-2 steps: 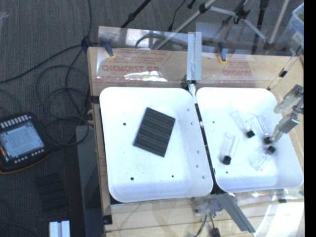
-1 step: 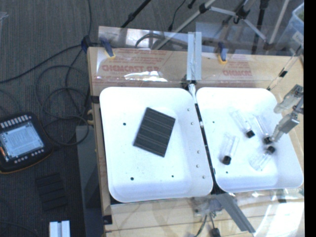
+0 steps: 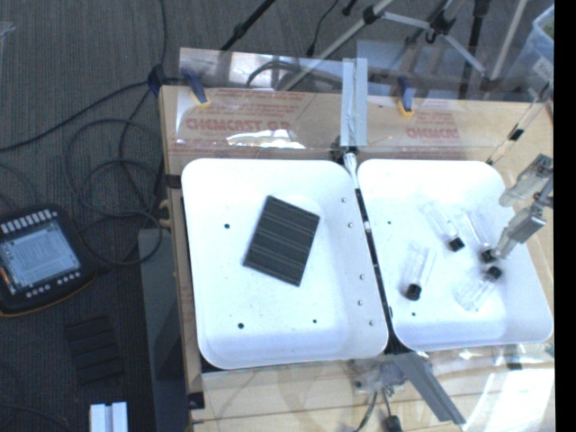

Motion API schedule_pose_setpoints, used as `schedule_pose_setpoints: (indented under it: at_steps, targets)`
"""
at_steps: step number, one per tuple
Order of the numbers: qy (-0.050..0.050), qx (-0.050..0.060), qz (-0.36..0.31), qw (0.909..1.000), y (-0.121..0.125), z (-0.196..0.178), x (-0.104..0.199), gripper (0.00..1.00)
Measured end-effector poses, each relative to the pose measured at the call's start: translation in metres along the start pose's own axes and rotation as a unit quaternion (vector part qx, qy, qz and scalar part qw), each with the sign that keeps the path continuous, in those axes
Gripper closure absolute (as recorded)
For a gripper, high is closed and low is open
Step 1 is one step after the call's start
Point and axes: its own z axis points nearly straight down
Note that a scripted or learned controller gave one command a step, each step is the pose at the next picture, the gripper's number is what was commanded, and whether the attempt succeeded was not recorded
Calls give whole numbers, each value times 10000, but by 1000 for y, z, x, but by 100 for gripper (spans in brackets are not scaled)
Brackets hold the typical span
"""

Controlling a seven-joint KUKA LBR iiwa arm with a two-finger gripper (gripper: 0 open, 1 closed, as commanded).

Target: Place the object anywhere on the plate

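On the worktop (image 3: 270,120) stand two shallow white bins side by side. In the left bin (image 3: 216,331) lies a dark ribbed plate (image 3: 283,240), flat on the bin's floor, about in the middle; it is a rectangle, and its long axis runs at a slant, from the lower left toward the upper right, with the ribs going along this same direction.

In the right bin (image 3: 432,331) lie several small clear vials with black caps; they are hard to separate from the white floor, so I count perhaps four. One vial (image 3: 417,271) is near the bin's middle, its long axis almost up and down in the view, the black cap at the lower end; another vial (image 3: 445,225) lies farther back, slanted, with its cap toward the lower right; two more seem to lie close to the right wall, near the claw.

The claw (image 3: 491,254) comes in from the right and is low over the right bin, beside a black cap; whether it is spread or pinching something, I cannot tell, the view is too pale there.
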Motion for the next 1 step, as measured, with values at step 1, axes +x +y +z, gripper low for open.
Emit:
schedule_pose_setpoints:
  at_steps: [1]
  targets:
    - [0, 0, 0, 10000, 0, 0, 0, 0]
